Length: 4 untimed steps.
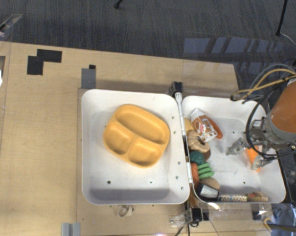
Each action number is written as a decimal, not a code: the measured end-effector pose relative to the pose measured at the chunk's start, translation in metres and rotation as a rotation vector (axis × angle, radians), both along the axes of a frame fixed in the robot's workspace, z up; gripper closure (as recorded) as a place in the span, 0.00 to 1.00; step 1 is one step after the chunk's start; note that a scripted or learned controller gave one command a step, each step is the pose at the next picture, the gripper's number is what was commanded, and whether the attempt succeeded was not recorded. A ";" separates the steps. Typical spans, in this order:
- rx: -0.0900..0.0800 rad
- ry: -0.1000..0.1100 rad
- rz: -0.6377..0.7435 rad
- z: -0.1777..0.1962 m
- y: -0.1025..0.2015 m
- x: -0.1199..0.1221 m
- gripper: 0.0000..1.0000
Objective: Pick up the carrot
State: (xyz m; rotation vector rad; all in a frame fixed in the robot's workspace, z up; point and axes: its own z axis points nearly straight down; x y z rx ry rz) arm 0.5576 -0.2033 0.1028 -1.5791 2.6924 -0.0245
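The carrot [251, 155] is a small orange piece in the right bin [233, 180], towards its right side. My gripper [245, 157] hangs straight over it from the grey arm with the orange band [290, 111]. Its two fingers are spread apart, a grey one [233, 149] to the left and a pale one [258, 165] to the right. The carrot sits between them, close to the right finger. I cannot tell whether it rests on the bin floor or is raised.
Along the right bin's left wall lies a pile: a red-and-white packet [205, 127], a teal piece [197, 157], a green ridged piece [203, 169] and a brown piece [211, 183]. A thin stick [237, 197] lies at the front wall. The left bin [94, 181] holds a yellow divided plate [136, 135].
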 end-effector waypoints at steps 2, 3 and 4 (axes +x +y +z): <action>-0.004 -0.001 0.069 0.001 -0.001 -0.007 1.00; -0.005 -0.011 0.070 0.013 0.001 -0.003 1.00; -0.005 -0.010 0.070 0.013 0.001 -0.003 0.00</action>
